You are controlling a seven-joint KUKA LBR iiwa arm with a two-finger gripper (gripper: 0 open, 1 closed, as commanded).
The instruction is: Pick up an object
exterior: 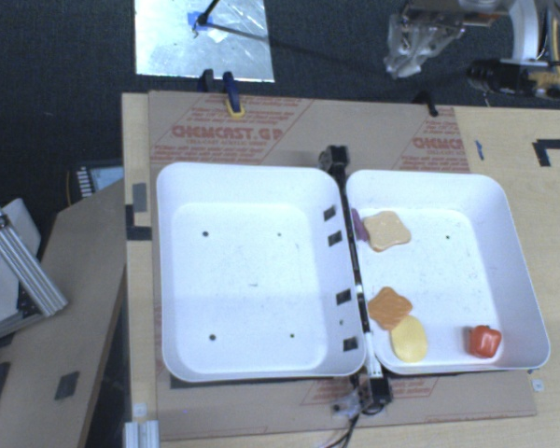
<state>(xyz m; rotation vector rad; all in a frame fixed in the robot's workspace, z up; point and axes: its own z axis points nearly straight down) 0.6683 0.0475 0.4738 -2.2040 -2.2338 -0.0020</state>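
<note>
The right bin holds several small items. A tan toast-shaped piece lies near its left wall, with a thin purple piece beside it against the divider. An orange piece and a yellow oval piece sit at the front left. A red pepper-like item rests in the front right corner. My gripper hangs high at the top of the view, well behind the bins, with nothing visible between its fingers.
The left bin stands beside the right one, joined by black clips along the divider. A shiny metal sheet lies behind the bench. An aluminium frame bar sits at the far left.
</note>
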